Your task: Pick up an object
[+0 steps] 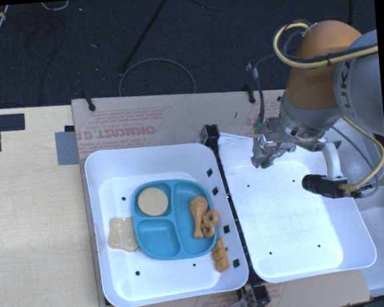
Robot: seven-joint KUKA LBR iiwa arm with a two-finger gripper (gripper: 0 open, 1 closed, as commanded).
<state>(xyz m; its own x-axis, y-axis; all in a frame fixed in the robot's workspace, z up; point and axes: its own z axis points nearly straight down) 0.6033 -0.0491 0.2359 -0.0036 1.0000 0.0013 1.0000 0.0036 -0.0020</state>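
Gripper (267,155) hangs over the right bin (301,253), at about 11 o'clock of that bin's floor, near the back wall. Nothing visible between its fingers. Jaw spacing: cannot tell, since the fingertips are small and dark against the wrist hardware.

All pickable items sit in the left bin (108,190), across the divider from the gripper. Blue tray (161,242) lies centre of that bin, three compartments. Round tan disc (153,201) in the tray's 11 o'clock compartment. Pale brown pretzel-like piece (203,217) in the long 3 o'clock compartment. Beige toast-shaped slab (122,234) on the bin floor, touching or just beside the tray's 9 o'clock edge. Small orange-brown chunk (219,255) on the floor at the tray's 5 o'clock corner, close to the divider.

Judgement: no grasp begun. Arm would need to travel toward 9 o'clock over the divider. The chunk is nearest but crowded by wall and tray rim; the slab lies flatter and freer.
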